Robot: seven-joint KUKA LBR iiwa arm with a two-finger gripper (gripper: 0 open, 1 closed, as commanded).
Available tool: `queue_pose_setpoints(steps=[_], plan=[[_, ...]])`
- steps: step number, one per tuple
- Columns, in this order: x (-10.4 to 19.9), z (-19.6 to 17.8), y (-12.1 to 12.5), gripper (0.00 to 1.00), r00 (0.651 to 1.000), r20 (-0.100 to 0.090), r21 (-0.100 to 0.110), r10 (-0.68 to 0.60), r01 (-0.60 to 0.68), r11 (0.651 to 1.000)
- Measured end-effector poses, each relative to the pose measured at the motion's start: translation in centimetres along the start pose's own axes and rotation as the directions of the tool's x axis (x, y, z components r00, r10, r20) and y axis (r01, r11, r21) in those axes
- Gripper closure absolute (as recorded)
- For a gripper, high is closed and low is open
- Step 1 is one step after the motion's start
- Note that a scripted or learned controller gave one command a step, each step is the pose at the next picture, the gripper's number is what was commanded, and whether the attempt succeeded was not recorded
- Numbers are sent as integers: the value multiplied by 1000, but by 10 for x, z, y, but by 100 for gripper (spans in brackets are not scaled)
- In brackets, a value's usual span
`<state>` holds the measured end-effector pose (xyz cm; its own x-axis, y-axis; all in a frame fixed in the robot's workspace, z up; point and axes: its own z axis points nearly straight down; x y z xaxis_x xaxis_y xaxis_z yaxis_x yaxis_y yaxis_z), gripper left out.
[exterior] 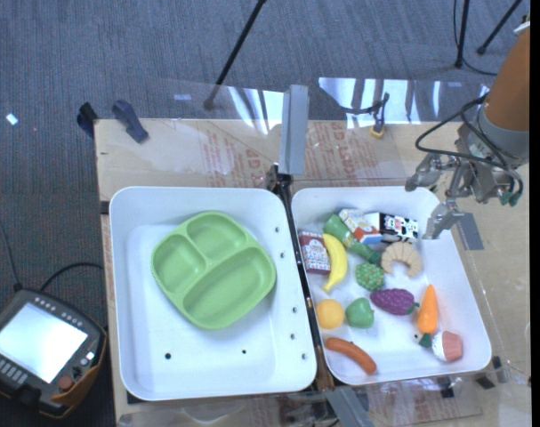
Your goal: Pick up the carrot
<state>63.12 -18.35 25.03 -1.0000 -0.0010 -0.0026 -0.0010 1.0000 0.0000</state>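
Observation:
The carrot [428,308] is orange with a small green top and lies upright along the right side of the right bin [477,327], between purple grapes [394,301] and a pink-and-white toy [447,346]. My gripper [455,224] hovers over the bin's far right corner, well above and behind the carrot. Its fingers stand apart with nothing between them.
The right bin also holds a banana [334,261], a croissant [401,258], a green pepper [359,312], an orange [330,313], a sausage [351,354], a red box [315,252] and a small carton [398,227]. A green divided plate [214,268] lies in the left bin [132,345].

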Motion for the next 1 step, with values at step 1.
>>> queue_pose_setpoints(steps=[1], plan=[[70,113,-6,0,992,-13,-3,124,-124,992]])
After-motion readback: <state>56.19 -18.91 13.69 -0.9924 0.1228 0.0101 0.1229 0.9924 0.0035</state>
